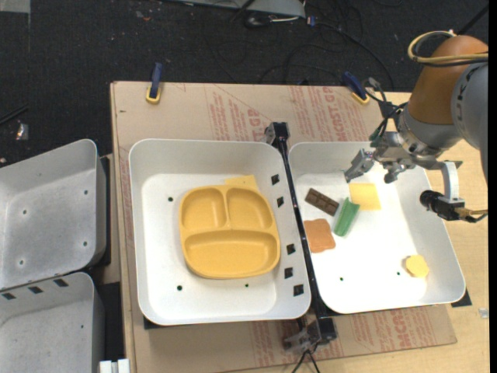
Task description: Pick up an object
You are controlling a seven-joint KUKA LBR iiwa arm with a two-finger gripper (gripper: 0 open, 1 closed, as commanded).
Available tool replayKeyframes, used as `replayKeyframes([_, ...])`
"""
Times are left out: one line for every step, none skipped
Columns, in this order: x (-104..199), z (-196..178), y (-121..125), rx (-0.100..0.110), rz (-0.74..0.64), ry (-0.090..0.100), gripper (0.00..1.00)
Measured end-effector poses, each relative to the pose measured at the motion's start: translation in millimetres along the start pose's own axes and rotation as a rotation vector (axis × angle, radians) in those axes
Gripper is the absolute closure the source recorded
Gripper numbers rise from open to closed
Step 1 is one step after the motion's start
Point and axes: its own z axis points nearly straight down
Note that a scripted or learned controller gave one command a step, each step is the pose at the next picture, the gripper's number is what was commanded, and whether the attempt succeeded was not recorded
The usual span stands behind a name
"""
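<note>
The right bin (435, 235) holds a yellow block (365, 195), a green stick (346, 217), a dark brown bar (321, 201), a tan square (319, 235) and a small yellow piece (416, 266). My gripper (377, 166) hangs over the bin's back part, just behind the yellow block. It is open, its two fingers are spread, and there is nothing between them.
The left bin (155, 208) holds a yellow divided plate (230, 231). A black divider (293, 224) runs between the two bins. Grey trays (46, 208) lie off the bench to the left.
</note>
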Motion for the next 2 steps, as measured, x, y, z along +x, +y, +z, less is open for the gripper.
replayKeyframes([1,54,-1,0.001,0.001,0.000,0.00])
replayKeyframes([1,39,1,-0.007,0.000,-0.002,1.00])
